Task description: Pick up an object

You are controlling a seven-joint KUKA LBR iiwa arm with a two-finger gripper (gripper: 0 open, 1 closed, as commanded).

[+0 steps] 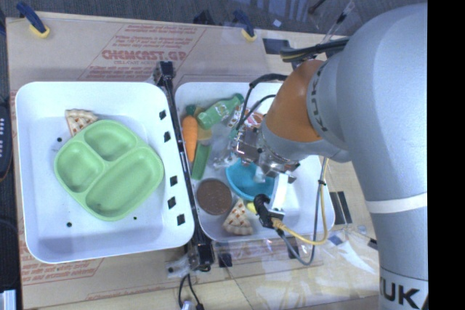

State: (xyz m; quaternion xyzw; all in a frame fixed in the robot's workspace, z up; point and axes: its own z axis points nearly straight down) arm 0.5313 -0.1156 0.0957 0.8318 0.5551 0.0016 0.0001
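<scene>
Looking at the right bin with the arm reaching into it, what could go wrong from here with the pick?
1. The right bin is crowded: the carrot, green bottle, brown disc, blue bowl and pizza slice lie close together, so the gripper may push neighbours or catch two things.
2. The wrist covers the spot beneath it, so a missed grasp may be hard to notice.
3. The yellow cable hangs low by the pizza slice and might snag.

The right bin (207,225) holds a jumble: an orange carrot (189,137) lying lengthwise by the left wall, a green bottle (220,112) tilted at the top, a blue bowl (247,181) partly under the arm, a brown disc (214,197), and a sandwich wedge (236,218) near the front edge.
</scene>
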